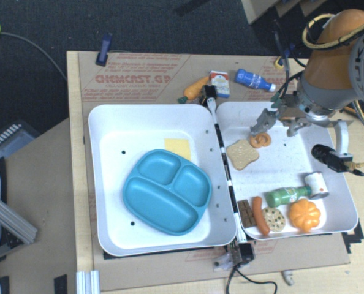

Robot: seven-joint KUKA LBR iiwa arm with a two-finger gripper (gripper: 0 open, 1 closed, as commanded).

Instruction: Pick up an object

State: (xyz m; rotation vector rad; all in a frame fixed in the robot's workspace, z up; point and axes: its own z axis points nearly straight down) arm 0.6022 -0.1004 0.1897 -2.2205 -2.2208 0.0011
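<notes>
Hovering in the camera view over the right bin (344, 182), the gripper (277, 120) spreads its fingers wide with nothing between them, poised just above the pretzel (260, 140) at that bin's far left corner. The toast slice (242, 154) lies just beside the pretzel. This looks like the approach step; next it should descend squarely over the pretzel and close.

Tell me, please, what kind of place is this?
Probably a robotics lab bench for grasping trials: two white bins side by side, toy food such as a pumpkin, and a robot arm reaching in.
</notes>
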